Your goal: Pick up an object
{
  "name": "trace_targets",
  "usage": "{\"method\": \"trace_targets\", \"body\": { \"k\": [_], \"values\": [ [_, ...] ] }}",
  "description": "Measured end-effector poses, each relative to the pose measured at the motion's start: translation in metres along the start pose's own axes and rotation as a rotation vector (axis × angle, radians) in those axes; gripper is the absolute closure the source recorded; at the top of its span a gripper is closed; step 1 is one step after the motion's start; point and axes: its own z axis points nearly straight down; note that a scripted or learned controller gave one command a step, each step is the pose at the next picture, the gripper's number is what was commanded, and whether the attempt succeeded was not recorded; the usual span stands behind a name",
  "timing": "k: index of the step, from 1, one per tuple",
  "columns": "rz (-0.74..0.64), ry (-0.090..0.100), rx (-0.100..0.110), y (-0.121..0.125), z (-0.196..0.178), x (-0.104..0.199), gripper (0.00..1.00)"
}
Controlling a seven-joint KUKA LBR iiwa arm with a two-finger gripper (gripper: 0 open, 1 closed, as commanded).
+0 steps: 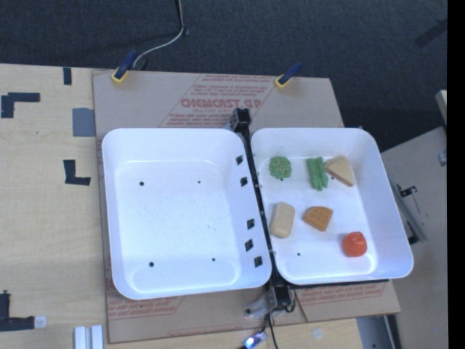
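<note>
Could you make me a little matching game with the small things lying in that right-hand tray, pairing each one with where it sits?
Things:
1. red piece
2. round green piece
3. orange piece
4. long green piece

Places in the right bin:
A. far left, next to the divider
B. near right corner
C. middle, beside the pale beige block
D. just left of the tan wedge

Pairs: 1-B, 2-A, 3-C, 4-D

Dark carpet floor (290, 20) beyond pale wooden bench (43, 217)

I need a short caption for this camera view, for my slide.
Five toy foods, including a red tomato and green broccoli, lie in the right white bin.
</note>
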Motion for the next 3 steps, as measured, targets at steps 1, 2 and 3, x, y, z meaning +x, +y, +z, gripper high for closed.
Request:
{"method": "trace_targets", "body": {
  "k": [1, 2, 3],
  "values": [
    [-0.009, 0.004, 0.004, 0.075, 0.191, 0.006, 1.00],
    [-0.007, -0.001, -0.009, 0.075, 0.180, 0.004, 0.00],
    [-0.004, -0.006, -0.019, 0.011, 0.077, 0.002, 0.00]
  ]
}}
